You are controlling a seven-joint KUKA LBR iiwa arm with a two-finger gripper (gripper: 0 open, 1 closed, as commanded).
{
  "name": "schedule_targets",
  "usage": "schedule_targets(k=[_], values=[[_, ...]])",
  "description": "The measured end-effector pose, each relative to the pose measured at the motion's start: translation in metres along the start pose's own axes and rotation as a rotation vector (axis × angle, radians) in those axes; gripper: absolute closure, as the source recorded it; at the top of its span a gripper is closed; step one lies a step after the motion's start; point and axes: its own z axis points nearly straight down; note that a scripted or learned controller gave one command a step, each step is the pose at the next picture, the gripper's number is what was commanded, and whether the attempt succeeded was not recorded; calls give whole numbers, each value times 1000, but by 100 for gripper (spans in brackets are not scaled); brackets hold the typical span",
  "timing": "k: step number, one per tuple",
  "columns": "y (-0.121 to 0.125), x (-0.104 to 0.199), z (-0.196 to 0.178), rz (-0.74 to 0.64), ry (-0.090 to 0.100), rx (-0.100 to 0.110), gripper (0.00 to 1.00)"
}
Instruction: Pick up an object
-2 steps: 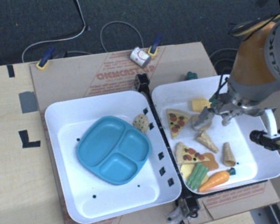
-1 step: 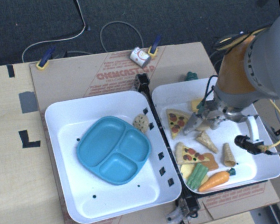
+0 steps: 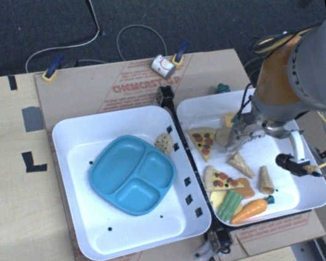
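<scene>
Where the camera looks down at a slant on the bench, two shallow white bins sit side by side on a sheet of brown cardboard. The left bin (image 3: 71, 174) holds a blue divided plate (image 3: 133, 174), lying flat near its middle, and a small speckled cookie-like piece (image 3: 164, 142) just beside the plate's upper right edge, close to the wall between the bins.

The right bin (image 3: 312, 194) holds a scatter of toy food. A pizza slice (image 3: 203, 141) lies in its upper left part. A second pizza slice (image 3: 220, 180) lies lower down, touching a green vegetable (image 3: 228, 205) and an orange carrot (image 3: 249, 210) along the bin's front wall. A tan cone (image 3: 265, 180) lies to the right of these, and a pale wedge (image 3: 241, 165) lies near the bin's middle.

The grey arm with its orange band (image 3: 276, 78) reaches in from the right, over the upper part of the right bin. Its gripper (image 3: 234, 139) is low, just above the pale wedge and to the right of the upper pizza slice. Whether its fingers are apart or together cannot be told, nor whether anything sits between them.

A small white device (image 3: 163, 65) rests on the cardboard behind the bins.
</scene>
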Motion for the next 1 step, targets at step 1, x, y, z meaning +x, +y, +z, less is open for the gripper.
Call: schedule_targets(k=[1], values=[[0, 0, 1, 0, 0, 1, 0]])
